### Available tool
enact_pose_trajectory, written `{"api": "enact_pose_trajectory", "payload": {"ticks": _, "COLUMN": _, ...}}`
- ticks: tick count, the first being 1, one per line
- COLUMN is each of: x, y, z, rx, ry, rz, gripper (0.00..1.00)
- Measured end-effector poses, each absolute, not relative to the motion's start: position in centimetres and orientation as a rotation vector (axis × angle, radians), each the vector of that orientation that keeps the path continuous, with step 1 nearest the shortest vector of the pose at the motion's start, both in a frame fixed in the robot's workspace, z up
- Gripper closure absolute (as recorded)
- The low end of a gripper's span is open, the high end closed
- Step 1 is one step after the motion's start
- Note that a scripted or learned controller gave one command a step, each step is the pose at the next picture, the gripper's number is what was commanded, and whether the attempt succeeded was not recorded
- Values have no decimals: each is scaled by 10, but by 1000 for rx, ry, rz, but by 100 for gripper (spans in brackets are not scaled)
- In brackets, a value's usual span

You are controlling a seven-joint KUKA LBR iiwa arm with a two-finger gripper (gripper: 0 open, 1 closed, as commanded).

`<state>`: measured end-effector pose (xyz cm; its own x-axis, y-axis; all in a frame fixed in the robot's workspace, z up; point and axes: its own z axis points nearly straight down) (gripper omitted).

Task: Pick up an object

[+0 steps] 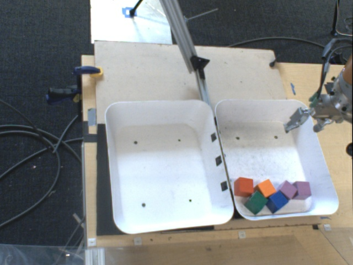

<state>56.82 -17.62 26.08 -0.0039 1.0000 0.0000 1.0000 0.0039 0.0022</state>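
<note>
Six small cubes, with no long axis to speak of, sat clustered at the right bin's (325, 164) near edge: red (243, 186), green (256, 202), orange (266, 188), blue (278, 201) and two purple (294, 190). Farther back, the gripper (306, 120) hung spread apart, grasping nothing.

Open, empty jaws (306, 121) hang over the right bin (317, 153), well apart from the blocks (271, 194).
</note>
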Motion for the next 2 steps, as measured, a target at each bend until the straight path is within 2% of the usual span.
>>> {"api": "enact_pose_trajectory", "payload": {"ticks": 1, "x": 574, "y": -178, "z": 314, "rx": 2209, "ry": 2223, "rz": 6, "gripper": 0}}
{"api": "enact_pose_trajectory", "payload": {"ticks": 2, "x": 502, "y": -182, "z": 310, "rx": 2221, "ry": 2220, "rz": 1, "gripper": 0}}
